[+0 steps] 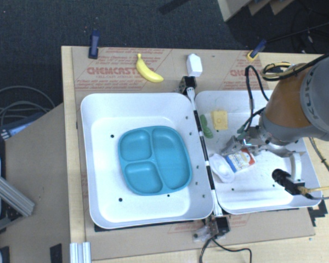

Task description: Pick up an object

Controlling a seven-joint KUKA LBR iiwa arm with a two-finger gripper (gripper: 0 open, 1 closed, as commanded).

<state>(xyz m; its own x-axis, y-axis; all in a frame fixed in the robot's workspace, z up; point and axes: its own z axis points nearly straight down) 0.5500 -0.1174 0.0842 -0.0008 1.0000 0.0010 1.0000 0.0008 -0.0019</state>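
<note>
"White crumpled packet (234, 163) with red and blue print: where does it lie?"

"In the right bin (259, 195), near its left wall. The gripper (238, 144) hangs at the packet's far side; open or closed, I cannot tell. Best, I judge, to descend over the packet's middle, clear of that wall."

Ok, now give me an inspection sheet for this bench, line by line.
Surface: bench bearing left bin and right bin.
Job's things: blue divided plate in left bin; yellow block, green piece, white-and-red packet in right bin.
Clutter: banana, white block on bench behind the bins.
Grippers: gripper low over the packet; grasp unclear.
Cables: loops on floor, left.
Surroundings: dark carpet.
</note>
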